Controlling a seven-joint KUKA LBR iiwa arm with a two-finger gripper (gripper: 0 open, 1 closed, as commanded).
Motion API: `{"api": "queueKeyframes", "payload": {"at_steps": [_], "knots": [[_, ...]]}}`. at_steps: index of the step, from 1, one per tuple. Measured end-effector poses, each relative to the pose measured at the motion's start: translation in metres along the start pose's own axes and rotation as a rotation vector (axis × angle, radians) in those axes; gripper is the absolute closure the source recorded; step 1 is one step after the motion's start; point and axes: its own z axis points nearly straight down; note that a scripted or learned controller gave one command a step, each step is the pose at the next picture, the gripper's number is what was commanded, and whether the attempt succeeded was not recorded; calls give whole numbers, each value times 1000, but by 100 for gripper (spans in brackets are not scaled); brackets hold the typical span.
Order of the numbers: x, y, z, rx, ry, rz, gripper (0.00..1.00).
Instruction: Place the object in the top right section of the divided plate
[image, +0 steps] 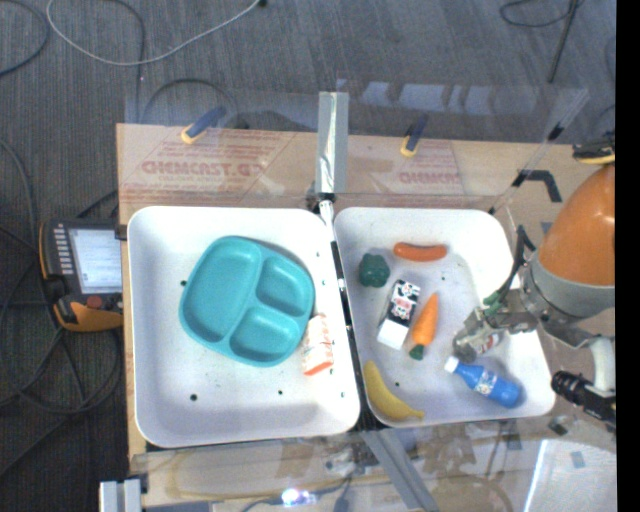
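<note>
The gripper (480, 338) is low over the right part of the right bin (500, 232), at the end of the grey arm with the orange band (590, 235) that comes in from the right side. I cannot tell if the gripper is spread or pressed together, because it looks small and cluttered, and nothing can be seen clearly between its tips. Just below it, a blue bottle with a white cap (487, 382) lies on its side on the bin floor, very near the gripper, though I cannot say that they touch. To the left of the gripper an orange carrot with a green end (425, 323) lies almost upright in the view, and just beside it is a small white carton with black patches (400, 306). Above these are a dark green rounded object (374, 268) and a sausage-like orange-red piece (420, 251). A yellow banana (388, 393) lies near the lower left corner of this bin. In the left bin (160, 400) the teal divided plate (250, 298) rests flat, turned a little, with all sections bare. A small white and orange packet (319, 345) lies just beside the lower right edge of the plate. Both bins stand side by side on the table (190, 170).
</note>
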Motion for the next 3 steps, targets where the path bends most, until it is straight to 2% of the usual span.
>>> {"api": "queueKeyframes", "payload": {"at_steps": [1, 2, 3], "knots": [[-14, 93, 3, -1, -1, 89, 100], [-47, -3, 8, 1, -2, 288, 100], [-33, 32, -6, 1, 1, 367, 100]]}}
